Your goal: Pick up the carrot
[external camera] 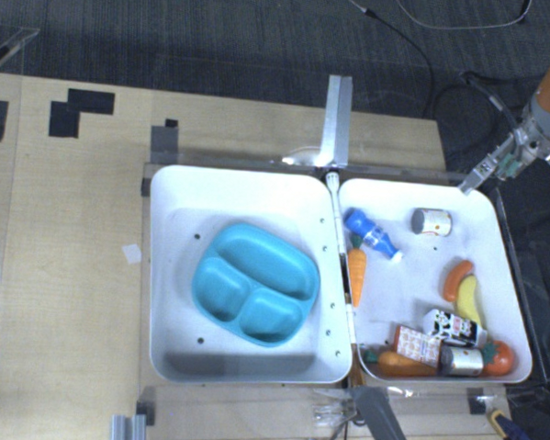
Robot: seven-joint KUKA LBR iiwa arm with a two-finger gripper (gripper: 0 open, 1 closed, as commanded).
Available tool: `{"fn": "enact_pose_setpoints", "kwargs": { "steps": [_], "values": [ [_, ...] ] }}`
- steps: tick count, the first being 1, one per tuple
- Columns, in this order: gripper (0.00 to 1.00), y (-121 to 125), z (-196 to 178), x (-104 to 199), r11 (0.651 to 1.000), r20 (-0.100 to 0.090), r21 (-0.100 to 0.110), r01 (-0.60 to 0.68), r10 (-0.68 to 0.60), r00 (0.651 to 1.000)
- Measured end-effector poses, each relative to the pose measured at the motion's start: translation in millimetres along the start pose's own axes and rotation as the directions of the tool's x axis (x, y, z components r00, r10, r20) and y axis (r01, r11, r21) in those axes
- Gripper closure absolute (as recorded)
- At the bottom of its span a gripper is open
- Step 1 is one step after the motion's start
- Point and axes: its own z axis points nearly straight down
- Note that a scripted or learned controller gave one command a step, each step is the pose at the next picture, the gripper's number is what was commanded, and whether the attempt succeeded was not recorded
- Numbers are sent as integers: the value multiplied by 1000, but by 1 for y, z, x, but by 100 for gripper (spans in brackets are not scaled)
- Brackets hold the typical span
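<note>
Crowding the right bin (496, 221) are a blue bottle (370, 232), a small grey can (431, 222), a banana (470, 298) and a heap of packets and cans along its near wall. A blue divided plate (253, 284) fills the left bin (167, 255). The right bin's middle floor lies bare. The carrot (355, 275) lies against the dividing wall, just below the bottle, well apart from the pincer (480, 173) above the far right corner; I cannot tell whether that is spread or pressed together.

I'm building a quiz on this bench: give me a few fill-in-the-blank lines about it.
1. The carrot lies in the ____ bin.
2. The divided tray is coloured ____.
3. The blue bottle lies just ____ the carrot in the view.
4. The tool hovers at the right bin's ____ corner.

Missing: right; blue; above; top-right
</note>
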Motion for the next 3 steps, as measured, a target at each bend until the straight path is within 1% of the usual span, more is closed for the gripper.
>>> {"fn": "enact_pose_setpoints", "kwargs": {
  "steps": [3],
  "values": [
    [100, 4, -26, -2, 1000, 8, -5, 7, -7, 1000]
  ]
}}
